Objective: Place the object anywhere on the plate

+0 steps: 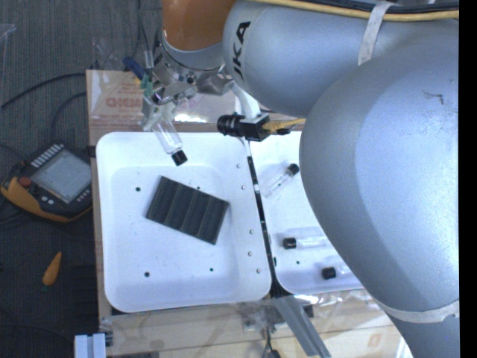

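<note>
Over far left bin (112, 200) | gripper (159, 116) clamped on 1 clear vial (170, 139), black cap pointing down-right | ribbed dark plate (187, 209) lies just nearer, long axis slanting right

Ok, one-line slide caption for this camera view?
Gripper holds a clear vial above the left bin, near the dark ridged plate.

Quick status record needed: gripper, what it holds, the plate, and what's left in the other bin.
gripper: above the far edge of the left bin, shut on a clear vial
vial: black cap pointing down, hanging tilted, not touching the plate
plate: dark ribbed slab lying flat in the left bin
right bin: three more vials lying loose
task: not yet done
</note>
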Motion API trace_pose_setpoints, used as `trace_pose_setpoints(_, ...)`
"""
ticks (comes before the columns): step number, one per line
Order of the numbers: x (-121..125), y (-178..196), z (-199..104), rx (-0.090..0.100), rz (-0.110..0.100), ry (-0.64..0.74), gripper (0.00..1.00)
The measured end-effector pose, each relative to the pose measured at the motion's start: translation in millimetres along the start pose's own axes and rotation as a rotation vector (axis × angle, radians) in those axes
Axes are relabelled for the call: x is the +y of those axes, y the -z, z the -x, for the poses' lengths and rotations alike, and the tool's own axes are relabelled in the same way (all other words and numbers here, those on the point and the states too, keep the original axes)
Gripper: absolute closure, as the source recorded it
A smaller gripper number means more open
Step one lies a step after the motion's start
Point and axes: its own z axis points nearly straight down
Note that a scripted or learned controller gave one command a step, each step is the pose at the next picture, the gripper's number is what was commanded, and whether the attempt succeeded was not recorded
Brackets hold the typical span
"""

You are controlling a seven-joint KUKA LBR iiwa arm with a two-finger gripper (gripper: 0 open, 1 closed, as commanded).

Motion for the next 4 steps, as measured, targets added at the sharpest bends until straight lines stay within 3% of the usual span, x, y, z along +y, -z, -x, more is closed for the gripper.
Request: trace_pose_setpoints(4, 1, 28, -1, -0.009, -0.013, 0.002, 1.00)
